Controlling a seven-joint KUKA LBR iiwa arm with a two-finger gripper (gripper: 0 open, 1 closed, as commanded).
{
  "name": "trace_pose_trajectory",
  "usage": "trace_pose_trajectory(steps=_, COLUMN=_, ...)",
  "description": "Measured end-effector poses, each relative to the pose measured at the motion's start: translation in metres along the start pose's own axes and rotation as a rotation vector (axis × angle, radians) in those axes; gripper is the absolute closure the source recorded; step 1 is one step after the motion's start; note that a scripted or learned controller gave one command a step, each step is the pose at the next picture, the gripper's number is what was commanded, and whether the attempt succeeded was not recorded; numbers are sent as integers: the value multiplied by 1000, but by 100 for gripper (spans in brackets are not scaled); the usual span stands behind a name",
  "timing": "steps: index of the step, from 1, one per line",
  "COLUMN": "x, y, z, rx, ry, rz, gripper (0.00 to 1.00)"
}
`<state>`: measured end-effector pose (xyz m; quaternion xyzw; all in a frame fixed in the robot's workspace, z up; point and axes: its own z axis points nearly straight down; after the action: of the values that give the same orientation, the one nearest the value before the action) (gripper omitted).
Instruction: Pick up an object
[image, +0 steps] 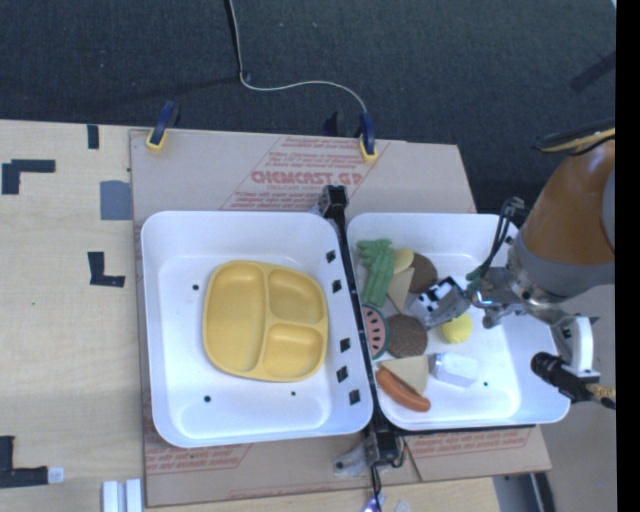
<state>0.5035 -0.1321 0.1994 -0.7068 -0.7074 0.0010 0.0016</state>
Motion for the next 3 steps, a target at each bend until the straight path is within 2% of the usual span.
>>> trace_pose_trajectory(steps=1, x=-3, y=10, z=118, rx=2, ry=1, rz=1, gripper=0)
trace_pose_trajectory(steps=2, x=-2, y=12, z=101, rx=-5, ry=2, rz=0, gripper=100)
trace_pose_trajectory(steps=3, x=-2, y=11, z=102, rx=-1, ry=3, rz=0, gripper=0)
